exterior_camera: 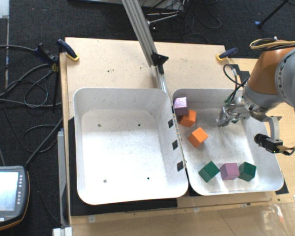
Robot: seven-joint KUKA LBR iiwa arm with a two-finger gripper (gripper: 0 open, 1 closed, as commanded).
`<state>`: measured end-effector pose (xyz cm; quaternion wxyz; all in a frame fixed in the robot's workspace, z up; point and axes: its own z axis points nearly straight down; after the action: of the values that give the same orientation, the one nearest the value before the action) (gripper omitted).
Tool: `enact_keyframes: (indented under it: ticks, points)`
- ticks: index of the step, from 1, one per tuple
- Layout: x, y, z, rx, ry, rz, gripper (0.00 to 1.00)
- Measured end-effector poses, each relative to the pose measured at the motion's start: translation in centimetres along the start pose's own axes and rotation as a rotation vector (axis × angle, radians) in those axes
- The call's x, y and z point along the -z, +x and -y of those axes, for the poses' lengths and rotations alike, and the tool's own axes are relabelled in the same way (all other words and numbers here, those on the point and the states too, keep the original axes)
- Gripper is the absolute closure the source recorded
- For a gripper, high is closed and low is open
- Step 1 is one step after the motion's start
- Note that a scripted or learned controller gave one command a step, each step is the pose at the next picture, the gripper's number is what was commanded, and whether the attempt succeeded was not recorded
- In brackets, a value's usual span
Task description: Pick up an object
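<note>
The right bin (265, 181) holds several small cubes. A light purple cube (180, 103) and an orange cube (188, 117) sit touching near its far left corner. Another orange cube (198, 136) lies a little nearer. Along the near side rest a green cube (209, 171), a purple cube (229, 170) and a second green cube (247, 171). My gripper (226, 120) hangs over the right bin's middle right, pointing down toward bare bin floor, to the right of the orange cubes. Nothing shows between its fingers.
The left bin (88, 107) lies beside the right one, sharing a raised middle rim. A slanted metal rail (137, 23) reaches down to the bins' far junction. Clamps sit at the bench's far corners. A pendant screen (7, 195) lies at the lower left.
</note>
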<state>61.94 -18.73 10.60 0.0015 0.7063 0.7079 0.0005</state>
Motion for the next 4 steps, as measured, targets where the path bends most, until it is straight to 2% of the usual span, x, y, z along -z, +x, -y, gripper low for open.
enact_keyframes:
  ticks: [1, 2, 3, 4]
  points:
    - [6.0, 0.0, -1.1, 0.001, -0.006, 0.001, 1.00]
    - [11.7, -0.7, -0.6, -0.002, -0.005, 0.002, 1.00]
    - [11.0, -0.7, -0.6, 0.000, 0.001, 0.000, 1.00]
    - [11.2, 3.8, 0.3, 0.004, 0.004, -0.002, 1.00]
